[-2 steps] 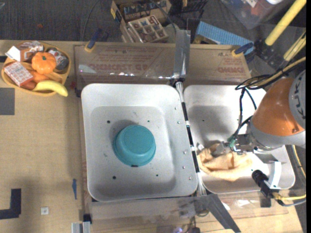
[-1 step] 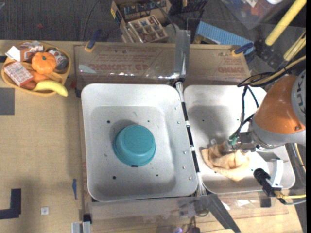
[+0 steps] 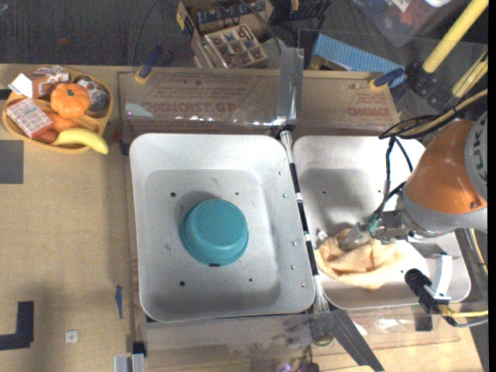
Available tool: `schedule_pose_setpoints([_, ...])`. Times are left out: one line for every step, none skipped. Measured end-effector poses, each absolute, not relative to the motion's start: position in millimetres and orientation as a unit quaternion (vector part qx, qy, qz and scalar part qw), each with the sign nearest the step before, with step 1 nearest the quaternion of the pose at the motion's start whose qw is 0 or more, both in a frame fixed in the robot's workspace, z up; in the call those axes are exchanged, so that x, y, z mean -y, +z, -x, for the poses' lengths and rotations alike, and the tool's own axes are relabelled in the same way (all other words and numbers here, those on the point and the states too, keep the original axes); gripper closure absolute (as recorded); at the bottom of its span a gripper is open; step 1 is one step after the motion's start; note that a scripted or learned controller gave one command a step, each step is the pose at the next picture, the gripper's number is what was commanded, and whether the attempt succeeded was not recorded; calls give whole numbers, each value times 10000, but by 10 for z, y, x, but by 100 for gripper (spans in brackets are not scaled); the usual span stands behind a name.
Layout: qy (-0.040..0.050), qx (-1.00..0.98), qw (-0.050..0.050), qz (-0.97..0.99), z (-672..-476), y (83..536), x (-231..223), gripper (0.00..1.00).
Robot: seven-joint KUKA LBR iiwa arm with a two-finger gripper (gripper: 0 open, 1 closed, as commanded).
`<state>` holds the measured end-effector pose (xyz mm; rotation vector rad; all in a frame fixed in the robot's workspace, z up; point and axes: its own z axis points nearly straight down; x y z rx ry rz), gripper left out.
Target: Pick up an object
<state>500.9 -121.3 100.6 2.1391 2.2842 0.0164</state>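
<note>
- Two shallow white bins are sitting side by side on a wooden bench.
- A teal bowl is lying upside down in the left bin.
- The gripper is pressing into a crumpled yellow cloth at the right bin's lower left; whether it is grasping is unclear.

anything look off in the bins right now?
One thing: the tan cloth in the right bin lies crumpled, bunched against the wall next to the left bin, with the end effector down on it. The teal bowl sits upside down near the left bin's middle. No spill or damage visible.
</note>
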Motion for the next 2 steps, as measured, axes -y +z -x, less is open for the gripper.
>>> schedule_pose_setpoints([54,-7282,75,-6853,-5008,1100,1237,100])
schedule_pose_setpoints([55,-7282,76,-6853,-5009,1102,1237,0])
